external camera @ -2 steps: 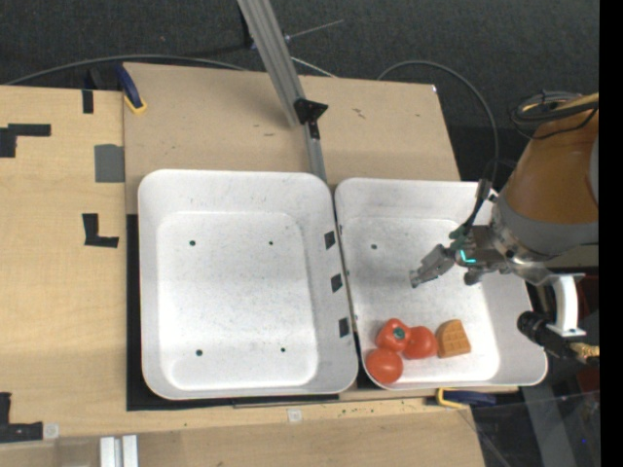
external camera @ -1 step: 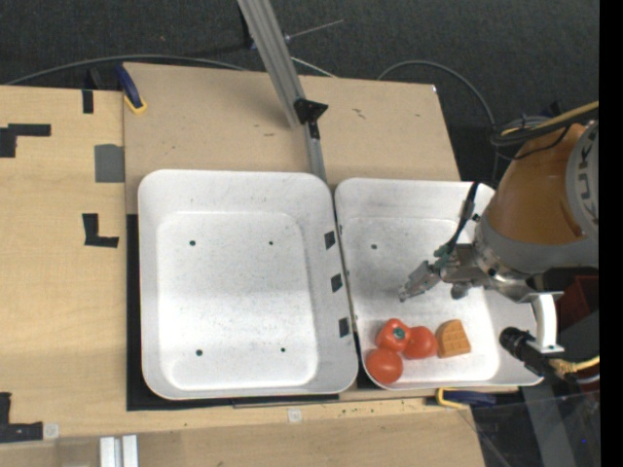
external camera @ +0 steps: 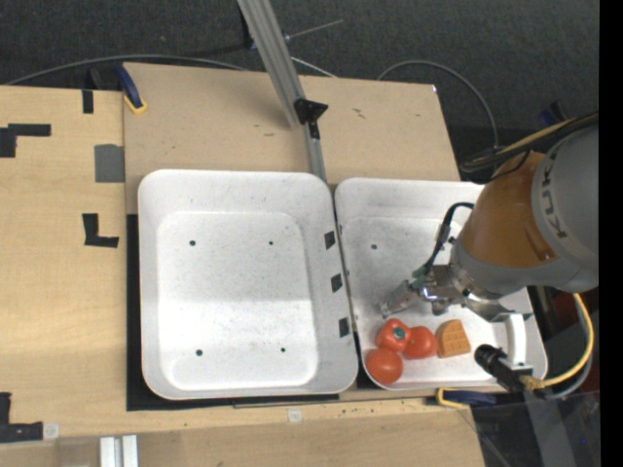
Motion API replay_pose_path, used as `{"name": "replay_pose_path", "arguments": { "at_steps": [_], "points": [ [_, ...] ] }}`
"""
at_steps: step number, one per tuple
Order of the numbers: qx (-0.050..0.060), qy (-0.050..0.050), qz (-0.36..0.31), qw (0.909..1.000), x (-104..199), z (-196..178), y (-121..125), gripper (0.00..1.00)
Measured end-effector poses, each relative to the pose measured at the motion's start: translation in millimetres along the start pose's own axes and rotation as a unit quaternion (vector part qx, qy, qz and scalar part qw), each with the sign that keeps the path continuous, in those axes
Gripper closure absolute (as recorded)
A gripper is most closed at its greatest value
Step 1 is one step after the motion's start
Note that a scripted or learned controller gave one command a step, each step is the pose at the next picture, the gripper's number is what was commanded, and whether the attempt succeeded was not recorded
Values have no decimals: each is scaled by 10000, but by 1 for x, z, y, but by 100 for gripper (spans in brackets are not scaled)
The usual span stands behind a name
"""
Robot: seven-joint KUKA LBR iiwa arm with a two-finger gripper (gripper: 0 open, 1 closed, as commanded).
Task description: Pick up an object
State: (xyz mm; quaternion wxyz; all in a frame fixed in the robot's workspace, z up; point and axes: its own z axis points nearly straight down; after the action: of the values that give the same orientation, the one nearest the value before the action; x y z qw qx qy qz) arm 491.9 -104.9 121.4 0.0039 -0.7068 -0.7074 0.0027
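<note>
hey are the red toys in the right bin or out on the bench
In the bin. The red toys lie clustered in the near corner of the right bin, beside an orange block, inside its rim.

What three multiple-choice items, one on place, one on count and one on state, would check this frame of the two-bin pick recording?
1. Where do the objects lie?
A. In the left bin's middle
B. In the right bin's near corner
C. On the bench beyond the bins

2. How many red pieces sit beside the tan block?
A. One
B. Three
C. Five

3. How does the gripper stand to the objects?
A. Above them in the right bin, nothing seen between its fingers
B. Over the left bin
C. Outside both bins

Answers:
1 B: the cluster sits at the right bin near edge, with none in the left bin.
2 B: three red pieces lie left of the tan block.
3 A: the gripper hangs just above the cluster, apart from it.
</note>
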Motion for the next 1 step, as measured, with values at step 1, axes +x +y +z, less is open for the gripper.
{"name": "replay_pose_path", "arguments": {
  "at_steps": [1],
  "points": [
    [-36, -12, 2, 10000, 0, 34, 0, 0]
  ]
}}
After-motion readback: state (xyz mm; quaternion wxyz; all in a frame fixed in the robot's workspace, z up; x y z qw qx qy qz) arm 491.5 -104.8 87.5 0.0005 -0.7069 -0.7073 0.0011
